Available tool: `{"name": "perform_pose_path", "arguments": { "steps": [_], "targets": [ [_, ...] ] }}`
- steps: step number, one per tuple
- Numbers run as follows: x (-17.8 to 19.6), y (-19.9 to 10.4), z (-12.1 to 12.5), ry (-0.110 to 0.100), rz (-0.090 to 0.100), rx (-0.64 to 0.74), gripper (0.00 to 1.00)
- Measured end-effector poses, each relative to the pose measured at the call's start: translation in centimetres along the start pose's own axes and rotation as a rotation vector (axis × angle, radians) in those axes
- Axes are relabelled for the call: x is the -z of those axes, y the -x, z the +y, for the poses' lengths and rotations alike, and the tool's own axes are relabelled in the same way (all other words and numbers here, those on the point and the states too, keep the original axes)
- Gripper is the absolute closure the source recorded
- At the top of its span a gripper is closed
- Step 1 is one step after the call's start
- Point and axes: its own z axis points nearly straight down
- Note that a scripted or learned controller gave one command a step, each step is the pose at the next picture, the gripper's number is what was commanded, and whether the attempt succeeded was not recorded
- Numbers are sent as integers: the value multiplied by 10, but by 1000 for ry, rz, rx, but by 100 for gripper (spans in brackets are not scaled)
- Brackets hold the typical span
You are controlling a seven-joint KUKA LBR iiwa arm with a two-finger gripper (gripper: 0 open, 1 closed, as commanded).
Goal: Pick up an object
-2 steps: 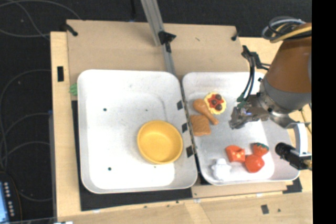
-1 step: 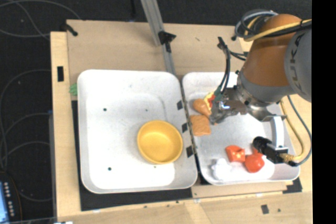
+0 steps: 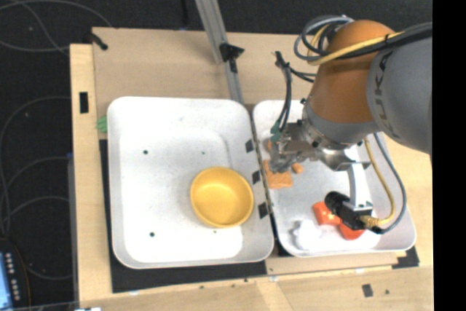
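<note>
A: Where is the gripper (image 3: pixel 280 153) right now?

B: Low over the right bin (image 3: pixel 357 250), hard against that bin's left wall, with the arm (image 3: pixel 349 91) bulking over it from the right.

A: Is it wide, narrow, or holding something?

B: I cannot tell. The wrist and the cables hide its working end from this slanted view.

A: What lies closest to it?

B: A small orange piece (image 3: pixel 279 180), just below the gripper in the picture, on the near side of it, and touching it or very nearly. It sits by the left wall too. I can't make out a long axis; it looks short and blocky.

A: So is that the likely target?

B: I'd judge so. The move turns on whether the orange piece is really under the gripper or a little toward the front edge. If it is toward the front, closing here would miss.

A: Anything else in that bin?

B: A red-orange thing (image 3: pixel 325 215) farther right and toward the front, and a white lump (image 3: pixel 306 235) beside it near the front rim. Both are clear of the gripper.

A: And beyond?

B: The left bin (image 3: pixel 160 127) holds a yellow bowl (image 3: pixel 222 197), upright, near its right wall. Both bins rest on the table (image 3: pixel 160 62).
</note>
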Motion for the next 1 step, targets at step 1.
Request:
{"name": "perform_pose_path", "arguments": {
  "steps": [1],
  "targets": [
    [6, -51, 7, -1, -1, -4, 100]
  ]
}}
